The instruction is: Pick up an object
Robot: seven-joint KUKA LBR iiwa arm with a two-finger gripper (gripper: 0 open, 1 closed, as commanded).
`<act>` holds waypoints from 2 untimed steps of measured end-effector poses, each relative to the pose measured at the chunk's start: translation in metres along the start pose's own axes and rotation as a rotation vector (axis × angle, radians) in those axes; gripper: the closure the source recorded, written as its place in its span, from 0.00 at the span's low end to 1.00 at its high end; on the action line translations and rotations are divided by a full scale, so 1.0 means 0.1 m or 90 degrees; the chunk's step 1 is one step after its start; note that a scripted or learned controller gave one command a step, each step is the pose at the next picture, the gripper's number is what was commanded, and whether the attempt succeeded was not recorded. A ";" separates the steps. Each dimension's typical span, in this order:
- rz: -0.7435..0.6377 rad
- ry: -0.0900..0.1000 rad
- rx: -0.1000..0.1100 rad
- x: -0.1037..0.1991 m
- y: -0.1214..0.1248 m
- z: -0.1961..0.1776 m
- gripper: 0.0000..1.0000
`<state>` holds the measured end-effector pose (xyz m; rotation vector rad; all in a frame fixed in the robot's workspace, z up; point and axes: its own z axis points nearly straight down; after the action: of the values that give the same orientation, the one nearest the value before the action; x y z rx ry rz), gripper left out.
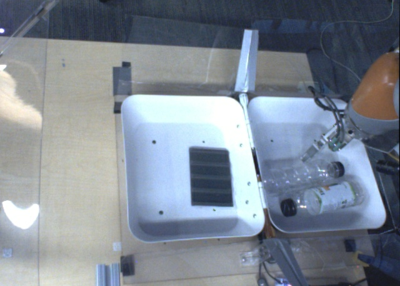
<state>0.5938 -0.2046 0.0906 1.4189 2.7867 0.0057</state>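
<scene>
over the right bin (275, 116), the arm slants down from the right edge.
its tool (310, 152) points down-left just above two clear bottles (312, 188); whether it is spread or pressed together, i cannot tell.

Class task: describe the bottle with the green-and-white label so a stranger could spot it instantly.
Look in the right bin, along its near edge. The labelled bottle lies on its side, black cap pointing left. The clear bottle just behind it has no label.
</scene>
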 end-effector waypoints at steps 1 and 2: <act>-0.025 0.003 -0.001 0.75 0.13 0.00 0.00; 0.029 0.002 0.002 0.30 -0.07 -0.71 0.00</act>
<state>0.5698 -0.1845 0.1614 1.4844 2.7575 0.0038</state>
